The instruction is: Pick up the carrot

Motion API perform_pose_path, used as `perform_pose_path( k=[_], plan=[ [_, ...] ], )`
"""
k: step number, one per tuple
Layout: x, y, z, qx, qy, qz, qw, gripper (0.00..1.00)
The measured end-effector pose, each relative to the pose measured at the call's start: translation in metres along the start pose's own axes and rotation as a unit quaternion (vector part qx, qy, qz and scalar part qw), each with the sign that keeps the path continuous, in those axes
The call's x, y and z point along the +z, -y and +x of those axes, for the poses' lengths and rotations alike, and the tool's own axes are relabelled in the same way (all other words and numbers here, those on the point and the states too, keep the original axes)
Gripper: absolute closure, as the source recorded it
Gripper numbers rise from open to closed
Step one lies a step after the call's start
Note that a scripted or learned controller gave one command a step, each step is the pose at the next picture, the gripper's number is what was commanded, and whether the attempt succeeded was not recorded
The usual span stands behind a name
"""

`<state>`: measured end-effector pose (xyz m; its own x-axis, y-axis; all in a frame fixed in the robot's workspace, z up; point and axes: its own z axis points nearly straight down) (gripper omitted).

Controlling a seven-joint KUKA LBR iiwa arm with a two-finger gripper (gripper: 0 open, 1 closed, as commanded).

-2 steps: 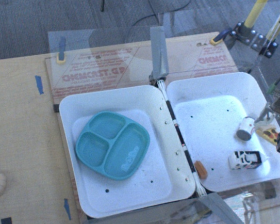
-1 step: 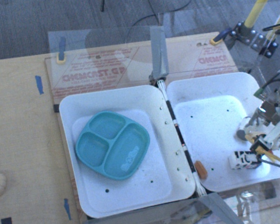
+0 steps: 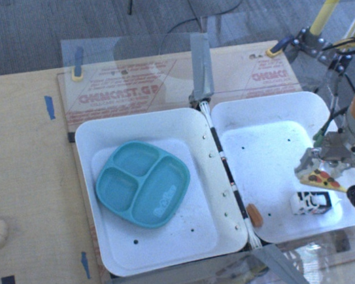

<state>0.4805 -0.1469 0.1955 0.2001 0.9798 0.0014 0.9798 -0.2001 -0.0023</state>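
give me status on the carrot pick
Gripper over right bin, near pizza slice toy. Carrot lies apart at the bin's left edge, untouched.

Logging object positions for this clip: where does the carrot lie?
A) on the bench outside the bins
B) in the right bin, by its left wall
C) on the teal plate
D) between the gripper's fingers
B: the carrot lies on the right bin floor beside the left wall, near the front corner.

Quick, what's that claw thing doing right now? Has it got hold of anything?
Gripper: cannot be told. It sits over the right bin, next to a pizza slice toy, far from the carrot.
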Motion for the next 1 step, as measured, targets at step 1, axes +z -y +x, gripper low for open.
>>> perform_pose_path(
  k=[1],
  plan=[
    [0.0118,0.0186,0.0854,-0.122,0.0,0.0,0.9925,1.0]
  ],
)
